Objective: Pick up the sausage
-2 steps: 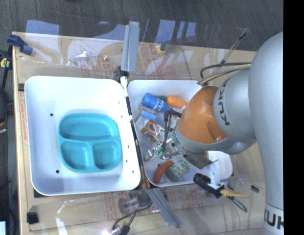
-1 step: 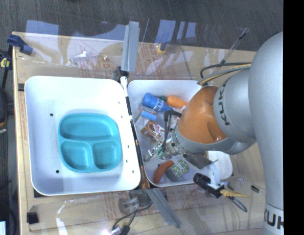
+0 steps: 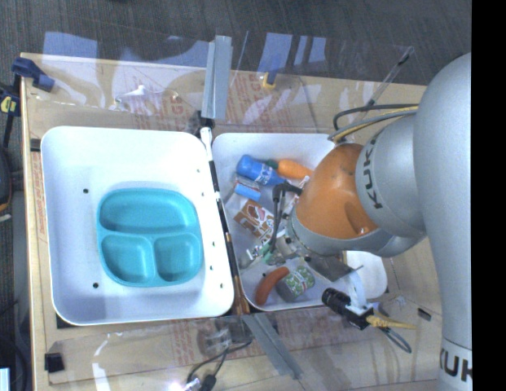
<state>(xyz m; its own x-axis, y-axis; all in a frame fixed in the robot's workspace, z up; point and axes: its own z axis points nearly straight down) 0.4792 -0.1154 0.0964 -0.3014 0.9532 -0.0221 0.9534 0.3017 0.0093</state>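
The sausage (image 3: 271,284) is lying in the lower part of the right bin (image 3: 318,142), low and centre-right in the frame, tilted with its upper end toward the arm. A small green packet (image 3: 299,283) is sitting just beside it on the right, apparently touching it. Just above the sausage, the hand (image 3: 273,249) is reaching down among a clutter of packets; nothing is showing between its parts, and whether it is open or closed cannot be told because the wrist's orange band (image 3: 338,198) is covering most of it. Further up the bin, a brown-and-white packet (image 3: 254,217), a blue can (image 3: 254,168) and an orange carrot-like piece (image 3: 292,169) are crowding the space. The left bin (image 3: 65,153) is holding a turquoise divided tray (image 3: 148,236), well apart from the work.

The likely trouble is crowding: the hand is hanging slightly above the sausage's upper end, so a descent from here may be catching the green packet or nearby wrappers instead, or be pinching only the sausage's tip and letting its rounded, smooth-looking body slip out.
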